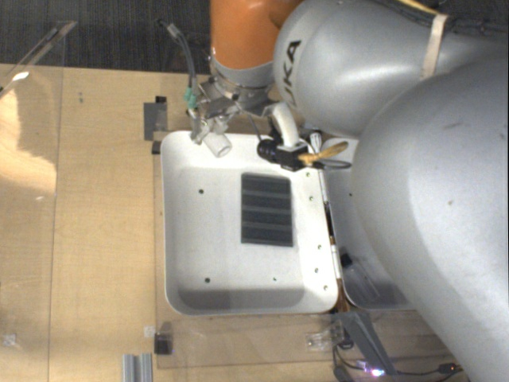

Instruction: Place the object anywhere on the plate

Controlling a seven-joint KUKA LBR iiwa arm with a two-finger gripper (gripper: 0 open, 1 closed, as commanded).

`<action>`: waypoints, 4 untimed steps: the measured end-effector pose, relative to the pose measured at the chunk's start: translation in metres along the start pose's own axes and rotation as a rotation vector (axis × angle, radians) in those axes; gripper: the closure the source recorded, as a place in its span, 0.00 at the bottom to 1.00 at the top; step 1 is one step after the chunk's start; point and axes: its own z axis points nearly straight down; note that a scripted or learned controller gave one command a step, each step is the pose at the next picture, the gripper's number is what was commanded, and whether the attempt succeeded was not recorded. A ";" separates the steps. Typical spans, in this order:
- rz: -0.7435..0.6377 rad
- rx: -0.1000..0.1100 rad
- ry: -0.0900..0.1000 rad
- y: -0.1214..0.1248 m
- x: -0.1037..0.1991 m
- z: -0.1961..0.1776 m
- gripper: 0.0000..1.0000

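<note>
gripper [210, 130]: at the top-left corner of the left bin [187, 237]; grip state cannot be told
small pale piece [218, 145]: at the gripper's tip; either the object or part of the gripper, undetermined
dark ribbed plate [266, 209]: mid-bin, flat, bare, apart from the gripper
progress: placement judged not yet done; carrying to the plate and release remain

Pale wooden bench [87, 213] bears two white bins — left bin [183, 213] and right bin [367, 291] (largely hidden).
</note>
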 end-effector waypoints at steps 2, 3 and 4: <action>-0.610 -0.004 -0.001 -0.005 -0.013 0.015 1.00; -0.959 -0.005 -0.002 -0.012 0.017 0.043 1.00; -1.062 -0.013 -0.009 -0.001 0.011 0.109 1.00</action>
